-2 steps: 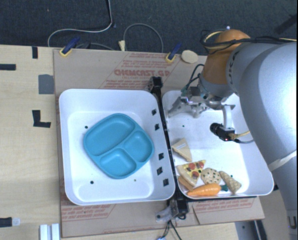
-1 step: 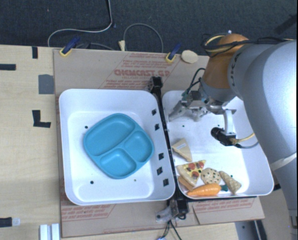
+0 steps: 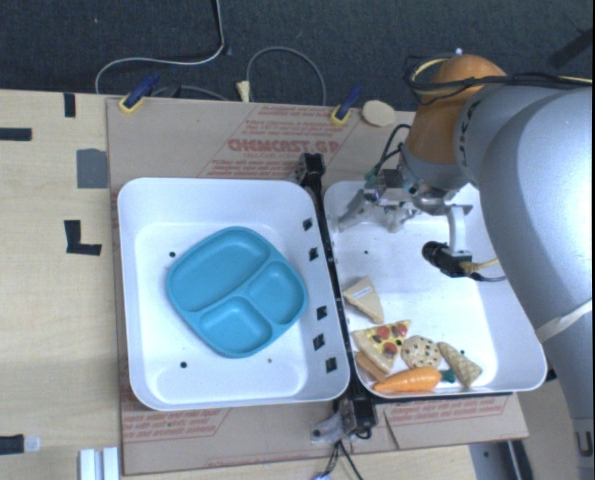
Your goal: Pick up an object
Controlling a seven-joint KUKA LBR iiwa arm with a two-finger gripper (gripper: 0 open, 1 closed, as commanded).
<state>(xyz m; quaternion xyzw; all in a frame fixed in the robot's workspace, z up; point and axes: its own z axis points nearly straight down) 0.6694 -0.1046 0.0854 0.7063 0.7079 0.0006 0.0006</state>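
While the grey arm [image 3: 537, 198] reaches in from the right with its orange band [image 3: 447, 113] above the wrist, the gripper [image 3: 382, 211] hangs over the far end of the right bin [image 3: 522, 353], close to the bin's back wall. Whether the fingers are open or closed cannot be told from this slant, and nothing can be seen between them.

All the loose objects sit well apart from the gripper, bunched at the near end of the right bin. A pale wedge like a sandwich half [image 3: 364, 298] lies closest to the divider between the bins. Below it a pizza slice [image 3: 382, 340] lies flat, with a round cookie [image 3: 417, 352] just beside it and a brownish piece [image 3: 462, 365] further right. An orange carrot [image 3: 409, 380] lies along the near wall, touching or nearly touching the pizza slice and cookie.

The left bin [image 3: 142, 268] holds a blue divided plate [image 3: 237, 290], lying flat and turned at an angle, with three compartments showing.

Both bins rest on a cardboard sheet [image 3: 267, 133] on the counter [image 3: 37, 298], which carries black tape marks [image 3: 7, 143]. Cables [image 3: 217, 28] loop over the dark floor beyond the counter
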